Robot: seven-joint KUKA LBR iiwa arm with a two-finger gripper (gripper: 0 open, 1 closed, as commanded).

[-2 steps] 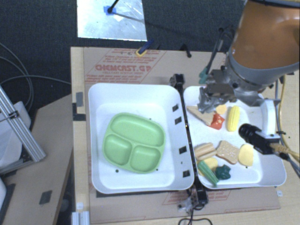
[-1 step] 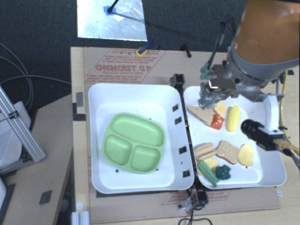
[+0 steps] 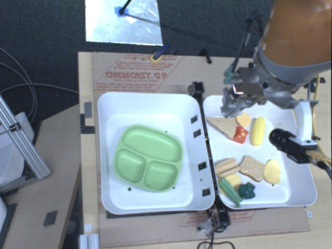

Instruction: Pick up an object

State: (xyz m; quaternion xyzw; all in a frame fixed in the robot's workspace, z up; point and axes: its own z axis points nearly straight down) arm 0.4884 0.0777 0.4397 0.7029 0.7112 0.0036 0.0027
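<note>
Overhead, the grey arm (image 3: 295,40) with its orange band reaches in from the right and hangs over the far part of the right bin (image 3: 306,191). Its pincer (image 3: 231,107) points down at the bin's far left corner; whether it is open or closed cannot be told, and nothing can be seen gripped in it.

Just below the pincer lies a pale wedge-shaped slice (image 3: 220,126), its point towards the divider between the bins. Beside the wedge sit a small yellow piece (image 3: 243,120) and a small red piece (image 3: 239,134), close together. To their right stands a yellow corn cob (image 3: 258,130), lying lengthwise. A black cylindrical part (image 3: 288,143) on a white bracket overhangs the right side of this bin.

Nearer the camera in the same bin are a tan bread roll (image 3: 226,166), a slice of toast (image 3: 251,168) and a yellow lemon-like piece (image 3: 272,171) in a rough row. In front of them lie a yellow chunk (image 3: 234,180), a green stick-like vegetable (image 3: 230,191) and a dark green piece (image 3: 247,191).

The left bin (image 3: 111,113) holds a light green divided plate (image 3: 148,158) with three compartments, lying flat near its middle.

Both bins rest on brown printed cardboard (image 3: 135,74) on the table (image 3: 57,139). Beyond it, a shiny metal sheet (image 3: 111,14) lies on dark carpet (image 3: 41,25).
</note>
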